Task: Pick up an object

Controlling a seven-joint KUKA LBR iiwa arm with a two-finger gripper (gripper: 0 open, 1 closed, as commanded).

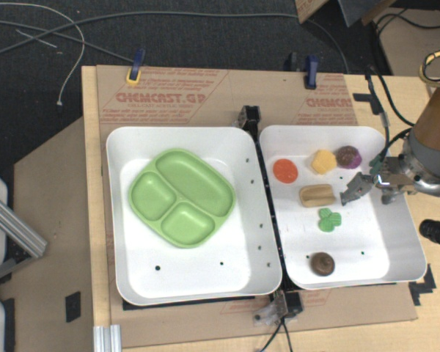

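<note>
Round brown object [322,263], small, glossy, dark

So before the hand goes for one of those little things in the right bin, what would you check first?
1. Things to pick lie in the right bin: ok. Orange piece, yellow piece, purple piece, tan block, green piece, brown piece.
2. Hand over that bin: ok, beside the tan block.
3. Hand free of any load: ok, nothing seen between its fingers.
4. Fingers open enough: cannot tell.
5. Room around the target: not ok for the yellow and purple pieces, which sit close together; ok for the brown piece, which lies alone.
6. Green tray out of the way: ok, in the left bin.
</note>
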